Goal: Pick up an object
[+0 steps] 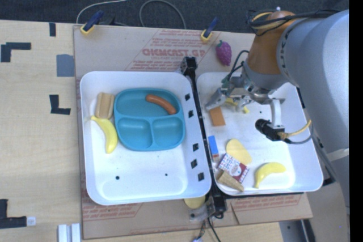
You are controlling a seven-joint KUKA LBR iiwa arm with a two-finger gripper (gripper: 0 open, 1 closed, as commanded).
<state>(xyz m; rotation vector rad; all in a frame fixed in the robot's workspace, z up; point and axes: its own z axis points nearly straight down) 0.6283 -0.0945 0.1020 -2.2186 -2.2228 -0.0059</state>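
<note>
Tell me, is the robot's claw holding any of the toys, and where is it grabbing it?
I can't tell. The gripper sits low in the right bin, just above the orange block, but no toy shows between its fingers.

The arm [317, 65] comes in from the right side of the scene as a broad grey body that narrows toward the wrist, where the orange band [266, 51] wraps round it. Below the band the wrist bends down and to the left, ending in the gripper [222, 98], which sits low and points left. Its metal fingers [214, 102] slant down toward the left, but whether they are spread or closed cannot be made out from this slanted overhead angle.
</note>
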